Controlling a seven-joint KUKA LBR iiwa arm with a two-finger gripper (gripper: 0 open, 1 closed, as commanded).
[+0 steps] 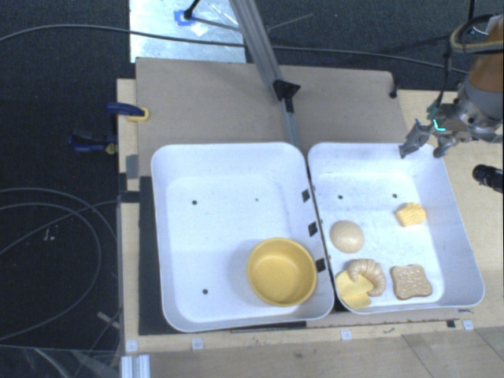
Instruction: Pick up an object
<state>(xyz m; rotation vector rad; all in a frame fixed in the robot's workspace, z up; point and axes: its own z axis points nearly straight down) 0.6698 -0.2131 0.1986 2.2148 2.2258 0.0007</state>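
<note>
Objects for picking lie mostly in the right bin [453,211], which serves here as the landmark: a pale round bun [346,235] rests near its left wall, a croissant [368,275] sits just below the bun, touching a yellow wedge [352,290] at the bin's lower left corner, a slice of toast [410,281] lies just beside the croissant toward the bin's lower right, and a small yellow block [410,214] sits apart from these, nearer the right wall. The left bin [181,211], touching the right bin along their shared edge, holds a yellow bowl [282,270], upright, in its lower right part. The gripper [424,142] hovers above the right bin's upper right corner, its two fingers [411,146] spread apart with nothing between them. Both bins rest on the brown counter [205,93]. Behind the right bin's upper left corner a grey pole [260,38] slants across the counter. Far left of the bins, a blue-and-yellow clamp [126,111] grips the counter's edge, and black cables [47,211] loop over the dark floor.
</note>
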